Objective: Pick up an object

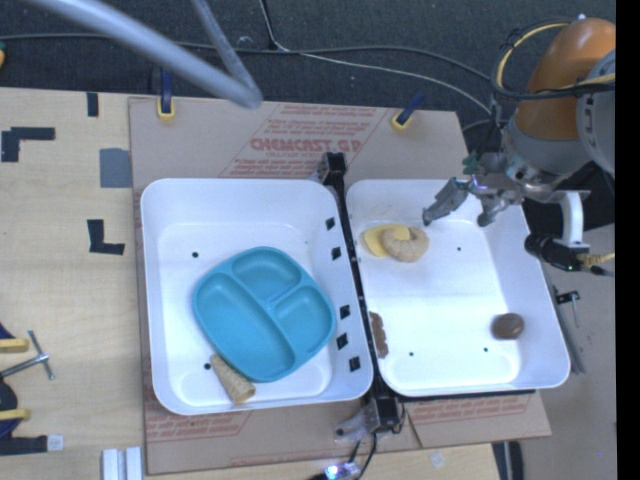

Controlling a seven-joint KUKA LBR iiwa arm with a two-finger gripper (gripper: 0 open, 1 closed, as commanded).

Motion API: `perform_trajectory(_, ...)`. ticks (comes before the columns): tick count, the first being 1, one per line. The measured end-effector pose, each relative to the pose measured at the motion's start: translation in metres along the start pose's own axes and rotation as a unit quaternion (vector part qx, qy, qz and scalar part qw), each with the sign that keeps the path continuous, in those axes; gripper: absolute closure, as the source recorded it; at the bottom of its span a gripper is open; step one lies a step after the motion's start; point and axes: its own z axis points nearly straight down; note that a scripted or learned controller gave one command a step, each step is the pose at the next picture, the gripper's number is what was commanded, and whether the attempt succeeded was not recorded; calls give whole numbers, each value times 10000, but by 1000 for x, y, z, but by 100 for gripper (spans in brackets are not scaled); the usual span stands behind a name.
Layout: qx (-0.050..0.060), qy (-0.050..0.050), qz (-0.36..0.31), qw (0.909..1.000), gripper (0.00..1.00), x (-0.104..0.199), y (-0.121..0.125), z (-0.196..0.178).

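So the grey two-finger gripper [466, 205] is hanging over the upper part of the right-hand shallow white bin [530, 268], near its back wall, with its two dark fingers [441, 207] splayed apart and nothing between them. The left finger points down and left toward the food pieces, the other sits closer to the bin's right side. Behind it you get the grey arm with the orange band [570, 78], coming in from the right.

Just beside that left fingertip, a little lower and to the left, there's a tan, bumpy, round pastry-looking lump [408, 245], and it's touching a pale yellow curved piece [377, 240], kind of banana-ish, on its left. Can't tell if the fingertip actually touches the lump; looks just clear of it to me.

Further out in the same bin, a small brown oval nugget [508, 326] sits near the lower right corner, well apart from the gripper. A thin reddish-brown strip [378, 334] lies along the left wall by the divider.

The left white bin [160, 268] holds a light blue plastic divided plate [264, 312], and a tan cork-like cylinder [231, 379] lies just beside the plate's lower edge. Both bins sit on a brown cardboard sheet [300, 138] on the wooden bench.
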Motion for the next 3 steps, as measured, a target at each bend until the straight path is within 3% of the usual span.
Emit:
perform_trajectory(1, -70, -11, -19, 10000, 0, 1, 3, -9)
perform_trajectory(3, -55, -11, -17, 10000, 0, 7, -1, 111)
